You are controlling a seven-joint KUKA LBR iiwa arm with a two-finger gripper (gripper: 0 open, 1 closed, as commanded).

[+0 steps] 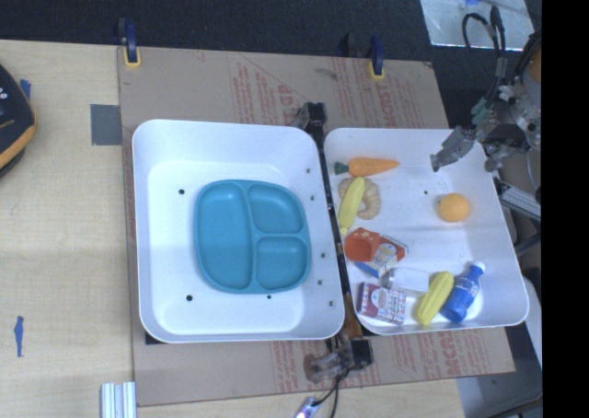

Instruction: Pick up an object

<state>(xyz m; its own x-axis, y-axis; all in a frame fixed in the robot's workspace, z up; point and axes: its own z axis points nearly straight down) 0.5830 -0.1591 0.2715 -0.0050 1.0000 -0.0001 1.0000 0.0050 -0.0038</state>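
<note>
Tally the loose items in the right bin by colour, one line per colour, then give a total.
Orange: 2, a carrot and a ball
Yellow: 2, a banana and a corn cob
Red: 2, a pouch and a packet
Blue: 1, a bottle
Beige: 1, a round piece behind the banana
Total: 8

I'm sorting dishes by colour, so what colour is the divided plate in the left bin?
Light blue: the divided plate in the left bin, seen in the camera view.

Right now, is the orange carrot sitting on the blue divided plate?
No, the carrot lies at the top of the right bin, while the blue divided plate sits alone in the left bin.
</note>
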